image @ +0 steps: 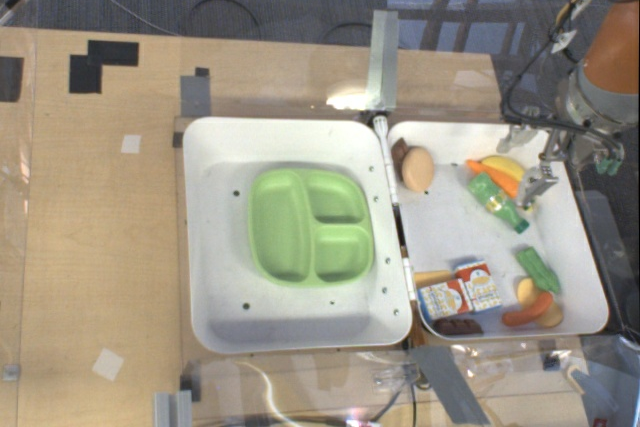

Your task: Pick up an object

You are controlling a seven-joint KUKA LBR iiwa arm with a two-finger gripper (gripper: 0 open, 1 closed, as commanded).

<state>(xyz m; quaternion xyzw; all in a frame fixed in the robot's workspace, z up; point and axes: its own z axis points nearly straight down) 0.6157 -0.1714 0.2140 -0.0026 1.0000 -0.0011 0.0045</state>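
Camera view: the gripper [537, 183] hangs over the right bin [590, 255] at about two o'clock of that bin's floor, with the grey arm and its orange band [612, 55] rising behind it toward the frame's right edge. Whether its pincer stands wide or narrow I cannot tell; the tips are small and dark against the clutter, and nothing is visibly between them.

The nearest candidate is the green bottle [497, 198], lying flat just at nine o'clock of the gripper. Its long axis runs from ten o'clock to four o'clock, with the darker end pointing toward four. A banana [503, 168] lies touching it on the twelve o'clock side, beside an orange carrot-like piece [482, 168].

Elsewhere in that bin: an egg-shaped brown item [416, 168] at the ten o'clock corner, a small carton [461, 290] at six, a green pepper-like piece [538, 269] and a red-and-yellow cluster [535, 307] at five. The left bin [210, 215] holds a green divided tray [308, 224].

By my reading, the step in hand is the approach, nothing lifted yet. The next move calls for closing across the bottle's short axis, clear of the banana.
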